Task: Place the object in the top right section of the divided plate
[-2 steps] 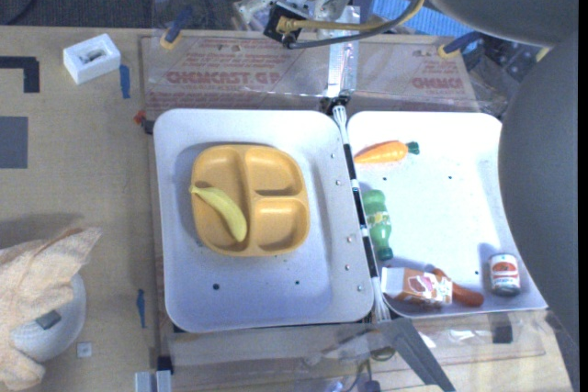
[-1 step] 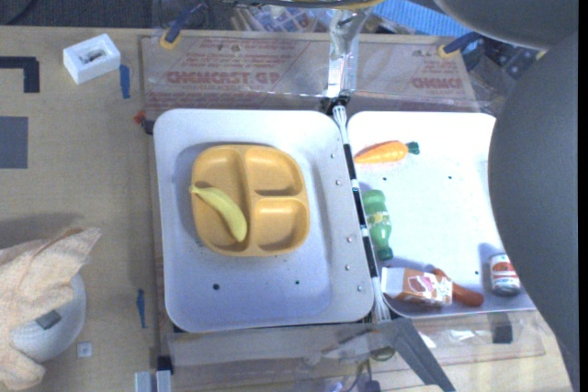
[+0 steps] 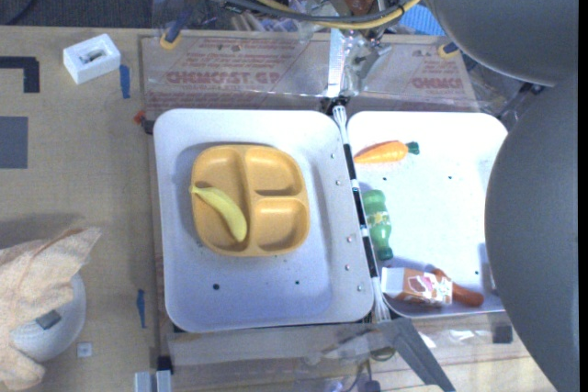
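Banana [image 3: 223, 211] lies in the divided plate [image 3: 276, 239], in the long left section, its long axis running on a slant from the plate's far-left rim down toward the plate's near middle. It curves gently, with the thicker end nearer the near edge. The plate's top right section holds nothing, and neither does the bottom right one. The yellow plate sits in the left bin [image 3: 184, 289], closer to that bin's far-left corner than to its near edge.

In the right bin [image 3: 450, 197], an orange carrot [image 3: 386, 151] lies crosswise near the far-left corner, green tip pointing right. A green bottle [image 3: 375, 223] lies along that bin's left wall, and a red-and-white bottle [image 3: 430, 286] rests at the near edge. On the surface, a small white box [image 3: 92, 58] sits toward the far-left corner, and a tan cloth [image 3: 41, 266] lies at the left edge.

The end effector [image 3: 354, 60] hangs past the far edge of the bins, above the seam between them. Whether it is spread or pressed together cannot be told. The banana lies well apart from it, toward the near left, with the plate's top right section between the two.
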You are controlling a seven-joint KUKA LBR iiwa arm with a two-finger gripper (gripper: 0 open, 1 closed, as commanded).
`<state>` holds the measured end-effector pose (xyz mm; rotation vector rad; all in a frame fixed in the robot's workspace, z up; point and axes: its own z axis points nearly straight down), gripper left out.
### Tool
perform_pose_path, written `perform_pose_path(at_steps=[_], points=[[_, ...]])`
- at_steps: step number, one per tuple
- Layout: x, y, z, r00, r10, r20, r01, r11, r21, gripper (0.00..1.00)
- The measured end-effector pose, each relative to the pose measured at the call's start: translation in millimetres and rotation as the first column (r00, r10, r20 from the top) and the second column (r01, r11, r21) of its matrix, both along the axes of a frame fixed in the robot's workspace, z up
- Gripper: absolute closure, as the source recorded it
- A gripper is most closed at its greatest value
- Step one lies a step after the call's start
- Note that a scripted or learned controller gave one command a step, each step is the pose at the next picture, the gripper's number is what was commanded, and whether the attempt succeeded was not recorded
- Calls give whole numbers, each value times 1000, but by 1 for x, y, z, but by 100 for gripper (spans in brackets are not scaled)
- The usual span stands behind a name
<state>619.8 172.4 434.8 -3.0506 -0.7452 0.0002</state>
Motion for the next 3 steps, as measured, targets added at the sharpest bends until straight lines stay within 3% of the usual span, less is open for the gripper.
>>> perform_pose_path(at_steps=[1,2,3], points=[[19,6,0,960,-279,3,279,960,0,0],[41,-77,0,998,-63,-2,63,998,-2,0],[37,-125,0,964,265,-4,-265,964,-1,0]])
